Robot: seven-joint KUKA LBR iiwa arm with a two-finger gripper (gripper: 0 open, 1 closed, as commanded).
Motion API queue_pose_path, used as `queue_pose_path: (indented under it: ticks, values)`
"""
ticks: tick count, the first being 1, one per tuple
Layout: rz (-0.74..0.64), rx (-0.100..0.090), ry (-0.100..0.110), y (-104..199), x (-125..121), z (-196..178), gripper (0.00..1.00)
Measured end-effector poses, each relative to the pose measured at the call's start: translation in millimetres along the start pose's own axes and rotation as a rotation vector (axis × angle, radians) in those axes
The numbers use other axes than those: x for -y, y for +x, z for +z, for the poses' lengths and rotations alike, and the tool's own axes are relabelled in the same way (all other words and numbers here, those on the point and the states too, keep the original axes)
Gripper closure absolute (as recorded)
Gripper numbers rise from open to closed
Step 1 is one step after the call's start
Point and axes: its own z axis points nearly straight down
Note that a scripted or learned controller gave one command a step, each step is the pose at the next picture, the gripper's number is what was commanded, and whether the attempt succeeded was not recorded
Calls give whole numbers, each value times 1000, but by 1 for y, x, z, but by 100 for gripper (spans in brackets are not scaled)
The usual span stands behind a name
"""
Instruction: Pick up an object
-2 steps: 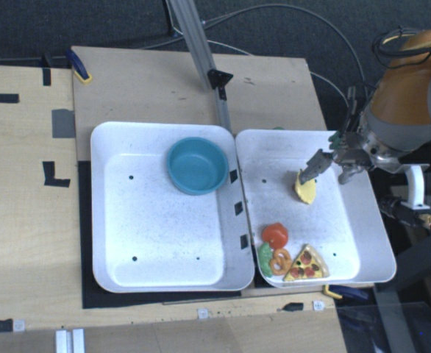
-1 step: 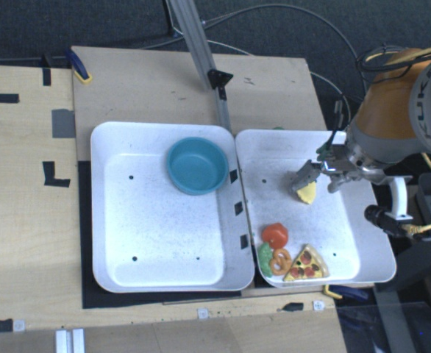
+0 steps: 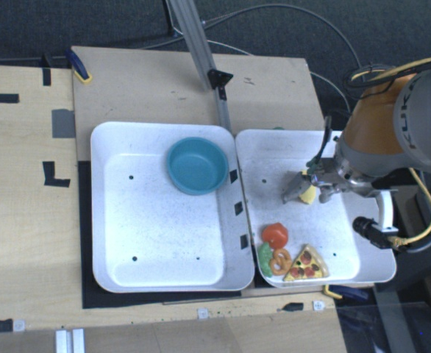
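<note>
My gripper [image 3: 308, 190] hangs over the middle of the right bin [image 3: 362, 267], below the arm's orange band. A small yellow object [image 3: 310, 195] sits between its grey fingers [image 3: 293, 193], and the gripper is shut on it. Toward the bin's front lie a red tomato-like piece [image 3: 275, 234], a green piece [image 3: 265, 256], an orange ring [image 3: 281, 260] and a toy pizza slice [image 3: 306, 264]. These lie well apart from the gripper, below and left of it.
A blue bowl [image 3: 197, 165] stands at the back right of the left bin [image 3: 112, 197]. A grey metal pole [image 3: 201, 43] slants down to the ridge between the bins. Cables run behind the right bin.
</note>
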Motion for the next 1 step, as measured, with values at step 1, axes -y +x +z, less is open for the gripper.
queue_pose_path:
  ticks: [1]
  values:
    - [-1,0,-3,0,-1,-12,100]
